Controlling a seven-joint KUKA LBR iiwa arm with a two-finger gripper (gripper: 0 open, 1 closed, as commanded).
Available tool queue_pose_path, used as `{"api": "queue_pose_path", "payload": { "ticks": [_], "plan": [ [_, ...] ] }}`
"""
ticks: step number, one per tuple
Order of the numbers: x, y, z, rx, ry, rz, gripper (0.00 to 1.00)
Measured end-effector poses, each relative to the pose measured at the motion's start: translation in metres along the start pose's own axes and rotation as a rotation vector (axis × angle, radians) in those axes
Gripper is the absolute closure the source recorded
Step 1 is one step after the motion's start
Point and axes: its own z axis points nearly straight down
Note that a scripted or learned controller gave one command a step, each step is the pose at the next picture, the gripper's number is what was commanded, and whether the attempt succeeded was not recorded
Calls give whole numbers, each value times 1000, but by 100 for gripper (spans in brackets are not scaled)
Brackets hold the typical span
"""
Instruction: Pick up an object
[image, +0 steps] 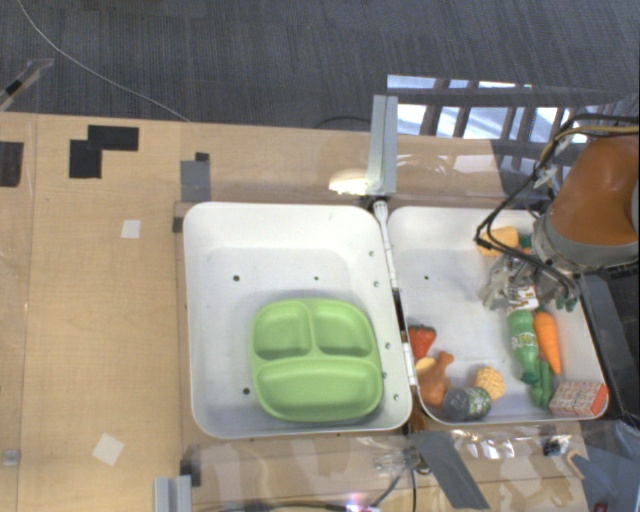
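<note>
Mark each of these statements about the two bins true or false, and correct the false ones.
1. The green divided plate lies in the left bin. True.
2. The carrot lies in the left bin. False: it lies in the right bin, beside a green item.
3. The gripper is above the right bin. True.
4. The green divided plate holds toy food. False: its compartments hold nothing.
5. A small patterned box sits in the right bin's near right corner. True.
</note>
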Motion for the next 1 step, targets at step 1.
{"api": "queue_pose_path", "payload": {
  "ticks": [1],
  "plan": [
    [98, -41, 10, 1, 15, -55, 100]
  ]
}}
